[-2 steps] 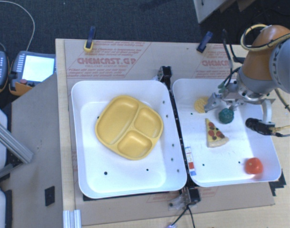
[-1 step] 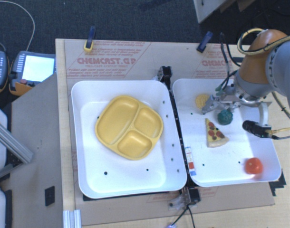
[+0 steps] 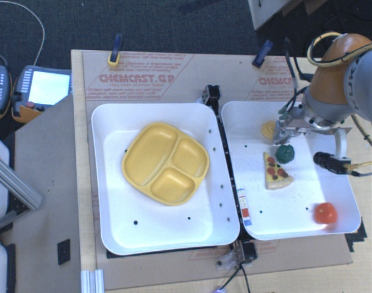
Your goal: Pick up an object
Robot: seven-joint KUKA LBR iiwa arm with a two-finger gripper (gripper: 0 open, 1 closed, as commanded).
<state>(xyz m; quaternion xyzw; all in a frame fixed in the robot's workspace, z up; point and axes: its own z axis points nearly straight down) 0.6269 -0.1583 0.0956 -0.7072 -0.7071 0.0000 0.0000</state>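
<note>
So the arm (image 3: 341, 72) is reaching in over the right bin (image 3: 332, 221), and its gripper (image 3: 282, 140) is hanging right above a small dark green ball (image 3: 286, 154) sitting near the middle of that bin. The fingers are pointing down at the ball, but honestly I can't tell how far apart they are or whether they're actually gripping anything, since the wrist is blocking the view. Taking the green ball as the reference: a toy pizza slice (image 3: 275, 173) is lying just below it toward the front of the bin, a pale yellow round piece (image 3: 269, 130) is peeking out just up and to the left of it, and a red-orange ball (image 3: 325, 213) is sitting well apart from it, down in the bin's front right corner. Further left of the ball, the left bin (image 3: 113, 224) is holding a yellow divided plate (image 3: 166, 163). Both bins are sitting on the desk (image 3: 174, 72).
</note>
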